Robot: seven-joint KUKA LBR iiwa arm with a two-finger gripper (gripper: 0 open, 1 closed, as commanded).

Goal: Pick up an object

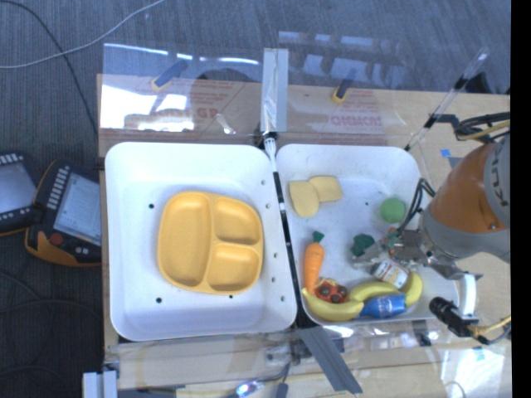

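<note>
The right bin (353,160) holds several toy foods. Two pale yellow slices (314,194) lie at its far left, and a green ball (393,211) sits near the right wall. A dark green broccoli piece (362,244) and an orange carrot (313,263) lie in the middle. At the front are a yellow banana (358,298), a red piece (331,290), a blue bottle (383,308) and a small white bottle (391,273). My gripper (388,252) is low in this bin, between the broccoli and the small white bottle, reaching in from the right below the orange band (469,197).
The left bin (133,181) carries a yellow divided plate (211,241). A handheld pendant (66,214) lies on the floor at the left. Clear plastic panels (249,81) stand behind both bins. Cables and a black fitting (452,313) sit at the right bin's front right.
</note>
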